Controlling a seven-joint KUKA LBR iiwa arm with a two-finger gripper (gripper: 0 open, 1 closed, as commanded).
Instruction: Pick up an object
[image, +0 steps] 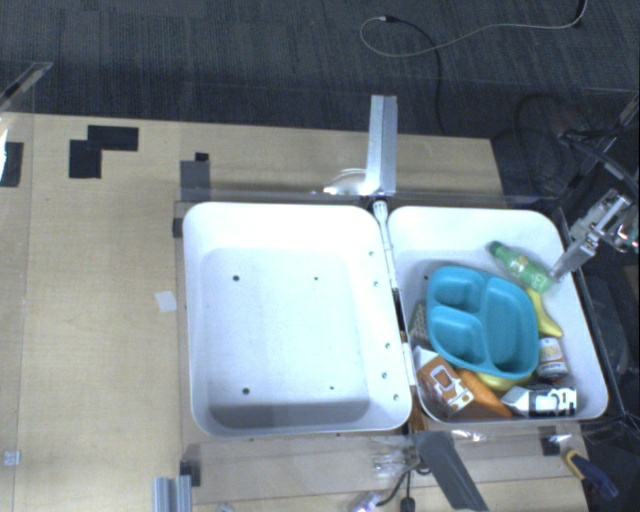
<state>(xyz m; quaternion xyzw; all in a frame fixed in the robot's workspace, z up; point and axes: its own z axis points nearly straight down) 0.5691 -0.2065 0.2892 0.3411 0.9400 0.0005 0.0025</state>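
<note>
Hovering over the right bin's (590, 330) rim, my tool (578, 250) has the green bottle (517, 263) at its nine o'clock; no label reads clearly, and I cannot tell its grip state.

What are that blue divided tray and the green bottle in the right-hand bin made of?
The blue divided tray looks like moulded plastic: one even colour, rounded compartment walls, a soft sheen. The green bottle seems clear tinted plastic, since light passes through it, though glass cannot be ruled out from this view.
</note>
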